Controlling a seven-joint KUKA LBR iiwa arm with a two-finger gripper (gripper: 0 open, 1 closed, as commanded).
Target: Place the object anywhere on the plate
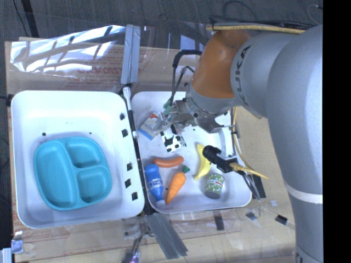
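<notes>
Gripper [174, 115], jaw state not discernible, low in right bin [237, 200] over black-and-white cow toy [174, 143], near sausage [168, 161], carrot [175, 185], banana [204, 161]; glossy three-compartment teal plate [71, 171] lies in left bin [27, 106], well apart.

Reached in from the right, grey arm [279, 92] bulking across the frame, orange band [219, 64] just above the wrist. Hung tilted down and leftward, gripper [174, 116] low, fingers too obscured to read.
</notes>
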